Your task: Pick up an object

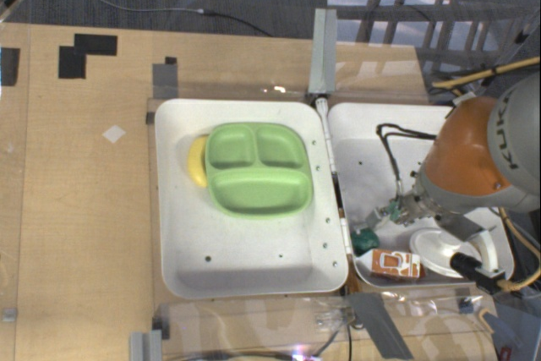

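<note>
In the right bin (363,148), my gripper (394,212) hangs low under the grey arm with its orange band (463,156). Just below and left of it lies a small teal object (365,240). An orange and white carton (396,265) lies flat near the bin's front wall. To the carton's right sits a white dish (435,253), partly hidden by the arm. Nothing shows as held.
The left bin (245,262) holds a green divided plate (256,168) with a yellow piece (196,162) poking out at its left edge. A black cable (390,150) loops over the right bin's floor. A metal post (322,55) stands behind the bins' shared wall.
</note>
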`<state>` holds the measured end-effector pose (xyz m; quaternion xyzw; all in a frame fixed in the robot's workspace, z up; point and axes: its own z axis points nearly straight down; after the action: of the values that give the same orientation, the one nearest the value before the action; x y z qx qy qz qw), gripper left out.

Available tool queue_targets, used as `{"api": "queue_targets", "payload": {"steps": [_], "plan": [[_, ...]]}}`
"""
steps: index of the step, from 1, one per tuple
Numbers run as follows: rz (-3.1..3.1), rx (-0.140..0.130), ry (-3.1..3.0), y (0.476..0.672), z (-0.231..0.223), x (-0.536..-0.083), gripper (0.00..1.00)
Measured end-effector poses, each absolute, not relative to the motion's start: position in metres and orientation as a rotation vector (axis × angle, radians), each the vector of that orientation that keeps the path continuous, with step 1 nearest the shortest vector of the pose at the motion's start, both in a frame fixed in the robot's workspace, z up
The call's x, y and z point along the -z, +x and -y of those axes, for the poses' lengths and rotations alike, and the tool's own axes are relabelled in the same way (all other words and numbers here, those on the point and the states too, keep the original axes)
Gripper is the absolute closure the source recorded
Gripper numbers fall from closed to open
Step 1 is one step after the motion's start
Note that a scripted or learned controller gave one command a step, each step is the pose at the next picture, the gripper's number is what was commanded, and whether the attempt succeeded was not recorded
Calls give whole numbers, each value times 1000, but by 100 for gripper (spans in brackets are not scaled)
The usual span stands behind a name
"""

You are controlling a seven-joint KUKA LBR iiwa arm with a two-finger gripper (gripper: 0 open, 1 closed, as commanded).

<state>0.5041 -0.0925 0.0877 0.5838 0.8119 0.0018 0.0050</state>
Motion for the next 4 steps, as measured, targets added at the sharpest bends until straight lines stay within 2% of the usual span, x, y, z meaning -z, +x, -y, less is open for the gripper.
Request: {"api": "queue_targets", "payload": {"steps": [1, 2, 3, 4], "plan": [[-2538, -10, 1827, 507, 93, -97, 100], [-2538, -10, 1827, 507, 93, -97, 0], [-2539, -11, 1828, 509, 93, -105, 100], [-2594, 0, 1772, 498, 51, -182, 100]]}}
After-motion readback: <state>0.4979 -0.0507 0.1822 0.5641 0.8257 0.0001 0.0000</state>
